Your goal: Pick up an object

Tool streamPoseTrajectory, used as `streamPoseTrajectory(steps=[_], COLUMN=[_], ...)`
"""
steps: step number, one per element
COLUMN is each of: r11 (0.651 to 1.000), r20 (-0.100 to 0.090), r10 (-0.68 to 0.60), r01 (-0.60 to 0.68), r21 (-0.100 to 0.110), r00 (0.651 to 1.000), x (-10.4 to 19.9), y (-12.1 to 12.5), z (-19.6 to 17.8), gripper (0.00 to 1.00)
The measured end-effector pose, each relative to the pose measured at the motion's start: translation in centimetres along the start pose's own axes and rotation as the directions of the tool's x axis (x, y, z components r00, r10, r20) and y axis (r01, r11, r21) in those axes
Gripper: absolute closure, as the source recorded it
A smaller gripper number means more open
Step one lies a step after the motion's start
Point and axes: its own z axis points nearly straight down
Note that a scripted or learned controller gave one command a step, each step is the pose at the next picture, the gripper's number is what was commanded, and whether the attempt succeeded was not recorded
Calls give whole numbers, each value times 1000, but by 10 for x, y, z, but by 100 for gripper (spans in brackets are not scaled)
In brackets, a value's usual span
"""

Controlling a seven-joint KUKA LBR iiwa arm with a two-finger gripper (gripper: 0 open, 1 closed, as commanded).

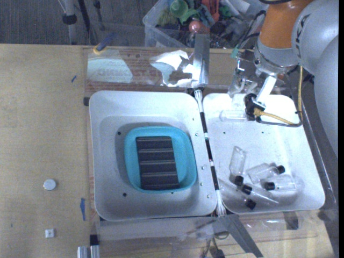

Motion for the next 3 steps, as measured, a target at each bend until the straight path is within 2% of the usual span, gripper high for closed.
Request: streamPoseTrajectory(steps=[1, 2, 3], r11=[1000, 966, 966], r20=[2, 1, 1], r10=[-3, 258, 257], r01=[3, -258, -257], r21=[-3, 8, 8], r00=[1000, 966, 966], x=[1, -47, -47], y=[0, -44, -44], z=[-10, 24, 15], gripper=[100, 100, 100])
